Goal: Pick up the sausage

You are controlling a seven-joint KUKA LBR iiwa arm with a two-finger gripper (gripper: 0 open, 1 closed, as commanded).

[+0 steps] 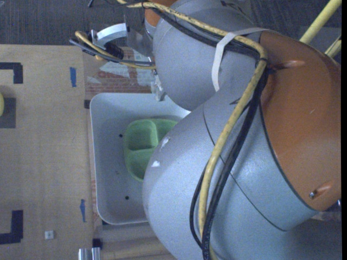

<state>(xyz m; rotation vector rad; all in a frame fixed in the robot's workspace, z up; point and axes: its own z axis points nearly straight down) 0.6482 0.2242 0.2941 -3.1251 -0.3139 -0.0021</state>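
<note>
The grey arm (217, 161) looms across the white bin (105, 161), half-covering a green divided tray (142, 145); wooden tabletop (43, 161) left. Claw's state: cannot tell.

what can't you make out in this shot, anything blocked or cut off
- Sausage: I cannot find it in the camera view; the grey arm covers much of the white bin.
- Green divided tray: its right part is hidden behind the arm.
- Pale yellow thing: cut off by the left edge, too little to identify.

The grey arm (227, 145) blocks most of the white bin (105, 161), overlapping a green tray (142, 145).
</note>
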